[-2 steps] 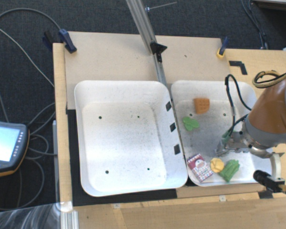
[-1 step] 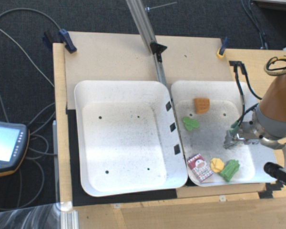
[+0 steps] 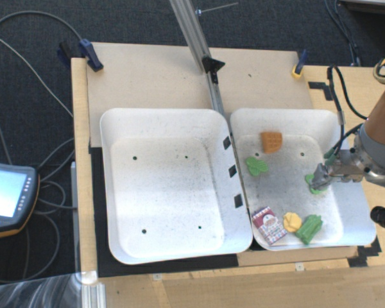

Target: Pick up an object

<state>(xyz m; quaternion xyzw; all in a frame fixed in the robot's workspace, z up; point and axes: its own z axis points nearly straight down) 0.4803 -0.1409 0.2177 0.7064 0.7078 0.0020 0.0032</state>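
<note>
I see the gripper [image 3: 320, 179] low in the right bin [image 3: 289, 119], over a small green piece [image 3: 314, 183]; whether it grips, I cannot tell. Toward me lie one ridged green block [image 3: 310, 228], one lumpy yellow toy [image 3: 292, 222] and one red-and-white packet [image 3: 268, 224]. Left of it sits one green blob [image 3: 256, 167], beyond that one orange cube [image 3: 271, 141]. Both speckled white bins rest on a pale wooden bench [image 3: 154, 76].
</note>
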